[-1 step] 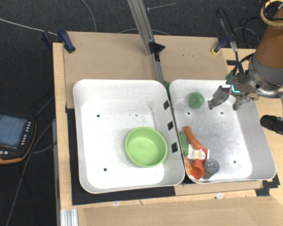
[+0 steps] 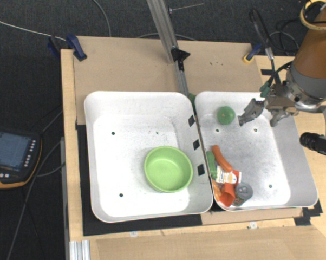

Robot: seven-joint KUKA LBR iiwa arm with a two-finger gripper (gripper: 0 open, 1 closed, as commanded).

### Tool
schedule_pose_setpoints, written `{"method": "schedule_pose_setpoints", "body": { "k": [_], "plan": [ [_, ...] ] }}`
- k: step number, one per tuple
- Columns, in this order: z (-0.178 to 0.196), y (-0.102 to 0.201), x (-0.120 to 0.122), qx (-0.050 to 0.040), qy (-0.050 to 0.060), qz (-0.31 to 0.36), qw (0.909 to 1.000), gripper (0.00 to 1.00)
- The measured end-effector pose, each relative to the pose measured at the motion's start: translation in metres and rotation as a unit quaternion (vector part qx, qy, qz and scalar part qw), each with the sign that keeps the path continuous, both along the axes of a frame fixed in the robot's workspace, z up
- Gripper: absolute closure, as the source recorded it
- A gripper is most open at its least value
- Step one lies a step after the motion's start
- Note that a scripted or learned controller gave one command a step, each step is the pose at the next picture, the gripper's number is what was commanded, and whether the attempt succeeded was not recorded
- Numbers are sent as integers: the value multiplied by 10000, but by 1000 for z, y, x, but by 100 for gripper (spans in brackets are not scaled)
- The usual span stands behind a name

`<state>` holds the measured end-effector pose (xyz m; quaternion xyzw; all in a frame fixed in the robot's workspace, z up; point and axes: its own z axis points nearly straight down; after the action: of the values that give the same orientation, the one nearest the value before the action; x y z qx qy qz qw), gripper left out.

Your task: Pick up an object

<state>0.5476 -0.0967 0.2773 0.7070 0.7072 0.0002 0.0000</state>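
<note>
My gripper (image 2: 262, 116) hangs over the back of the right bin (image 2: 282, 161), its two fingers spread apart with nothing between them. A small green ball (image 2: 225, 115) lies in that bin just left of the left fingertip. Near the bin's front left corner lies a heap: an orange carrot-like piece (image 2: 219, 157), an orange and white packet (image 2: 226, 177) and a grey round piece (image 2: 242, 190). A green bowl (image 2: 168, 169) stands in the left bin (image 2: 109, 145).
A metal pole (image 2: 168, 31) slants down to the gap between the bins. A pendant (image 2: 11, 156) lies off the bench at the left. Blue clamps (image 2: 76, 46) hold the board's back corners.
</note>
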Motion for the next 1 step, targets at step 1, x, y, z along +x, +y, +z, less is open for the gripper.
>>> {"method": "schedule_pose_setpoints", "body": {
  "k": [1],
  "plan": [
    [-44,3,-6,0,17,1,10000,0]
  ]
}}
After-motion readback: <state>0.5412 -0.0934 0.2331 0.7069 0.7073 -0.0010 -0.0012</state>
